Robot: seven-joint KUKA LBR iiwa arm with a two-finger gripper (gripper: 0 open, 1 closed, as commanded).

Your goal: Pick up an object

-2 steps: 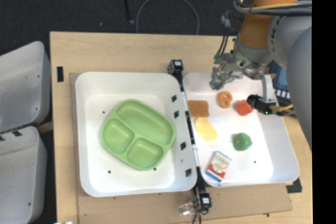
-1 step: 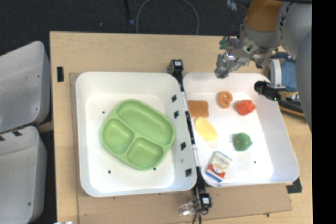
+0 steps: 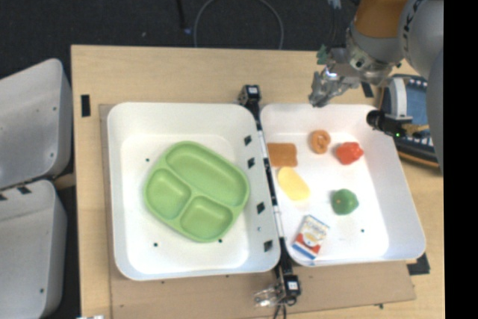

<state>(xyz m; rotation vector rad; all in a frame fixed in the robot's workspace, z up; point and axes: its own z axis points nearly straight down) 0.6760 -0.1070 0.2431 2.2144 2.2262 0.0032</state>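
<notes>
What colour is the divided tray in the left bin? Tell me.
Light green tray, seen clearly in the camera view.

One fixed camera looks down from above at a slant, taking in the whole wooden counter [image 3: 89, 78] from a middling distance. Two shallow white bins sit side by side mid-frame: the left bin [image 3: 123, 160] and the right bin [image 3: 388, 198]. Dark floor fills the top of the frame beyond the counter's far edge. The arm [image 3: 388, 4] enters from the upper right.
</notes>
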